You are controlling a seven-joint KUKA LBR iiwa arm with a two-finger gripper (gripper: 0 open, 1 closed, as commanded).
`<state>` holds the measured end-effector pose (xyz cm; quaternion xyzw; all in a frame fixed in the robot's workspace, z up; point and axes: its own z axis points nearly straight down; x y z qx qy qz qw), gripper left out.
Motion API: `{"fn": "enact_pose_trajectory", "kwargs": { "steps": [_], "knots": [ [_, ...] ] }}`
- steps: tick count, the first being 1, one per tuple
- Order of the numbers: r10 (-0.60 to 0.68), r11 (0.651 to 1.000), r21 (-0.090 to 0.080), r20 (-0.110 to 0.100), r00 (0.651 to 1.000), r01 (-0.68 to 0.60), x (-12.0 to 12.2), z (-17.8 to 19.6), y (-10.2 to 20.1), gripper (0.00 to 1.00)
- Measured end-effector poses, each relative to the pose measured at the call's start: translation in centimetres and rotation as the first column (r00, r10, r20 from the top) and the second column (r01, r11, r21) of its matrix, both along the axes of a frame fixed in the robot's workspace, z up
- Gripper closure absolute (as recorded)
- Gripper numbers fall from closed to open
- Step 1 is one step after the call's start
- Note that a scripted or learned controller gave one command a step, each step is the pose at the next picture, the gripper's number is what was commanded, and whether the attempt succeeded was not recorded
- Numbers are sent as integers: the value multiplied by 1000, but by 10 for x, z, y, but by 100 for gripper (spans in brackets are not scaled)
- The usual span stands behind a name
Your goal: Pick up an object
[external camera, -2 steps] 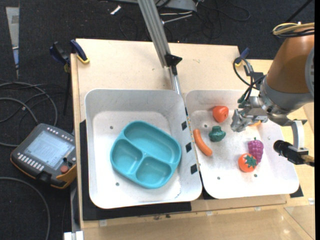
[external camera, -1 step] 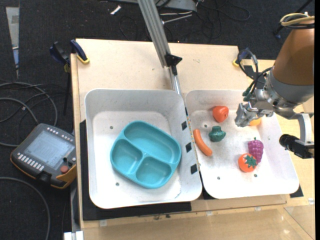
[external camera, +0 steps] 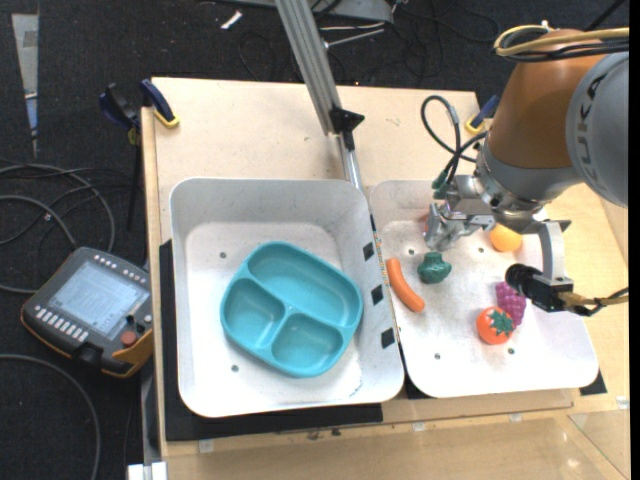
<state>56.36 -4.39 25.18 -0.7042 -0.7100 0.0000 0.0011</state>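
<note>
We log the grey arm [external camera: 560,98] first, the biggest thing in view, reaching in from the right with its orange band over the right bin [external camera: 560,368]. The left bin [external camera: 200,218] bears a teal divided tray [external camera: 290,308], well apart from the action. In the right bin lie an orange carrot-like piece [external camera: 405,284], a dark green lumpy toy [external camera: 434,267], a purple grape cluster [external camera: 511,299], a red tomato-like toy [external camera: 494,325] and a yellow-orange piece [external camera: 505,238] partly under the wrist. The gripper [external camera: 445,230] hangs low just above the green toy, near the bin's upper left part. Whether it is spread or closed we cannot tell; the metal parts blur together from this slant, and nothing shows held between them. We judge the step in hand to be the approach or descent over a target, most likely the green toy, since that is the nearest piece beneath the tool. The next move would call for a straight drop so the toy sits squarely in the grasp, clear of the carrot just beside it on the left. The green toy looks small, knobbly and rounded, perhaps broccoli-shaped; we expect it may roll or squirt aside if caught off-centre.
</note>
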Motion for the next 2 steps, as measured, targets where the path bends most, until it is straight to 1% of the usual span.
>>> {"fn": "enact_pose_trajectory", "kwargs": {
  "steps": [1, 2],
  "knots": [
    [-1, 1000, 0, -1, 1000, 1, 4, -10, 52, 100],
    [-1, 1000, -1, 3, 1000, 1, 26, -24, 101, 100]
  ]
}}
